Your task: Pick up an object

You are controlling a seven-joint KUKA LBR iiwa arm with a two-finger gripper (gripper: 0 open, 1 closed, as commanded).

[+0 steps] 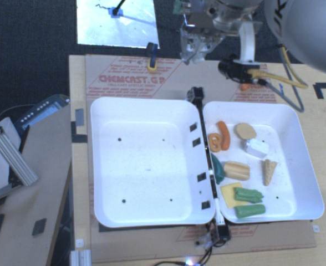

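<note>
My gripper (pixel 192 50) hangs high above the bench, beyond the far edge of the two bins and over the seam between them. The right bin (pixel 296 148) holds several toy foods. An orange sausage (pixel 224 134) lies beside a pretzel (pixel 214 143). Further right are a tan round biscuit (pixel 244 131) and a white block (pixel 257 147). A hot dog bun (pixel 237 170) and an ice cream cone (pixel 269 172) lie lower down. At the near edge are a yellow cheese slice (pixel 228 192) and two green pieces (pixel 248 195) (pixel 250 209). A teal piece (pixel 217 170) lies by the divider.
The left bin (pixel 146 165) stands beside the right one, joined by black clips (pixel 196 143) along the seam. A yellow and blue clamp (pixel 151 60) sits on the cardboard behind the left bin. A shiny sheet (pixel 116 15) lies at the far left.
</note>
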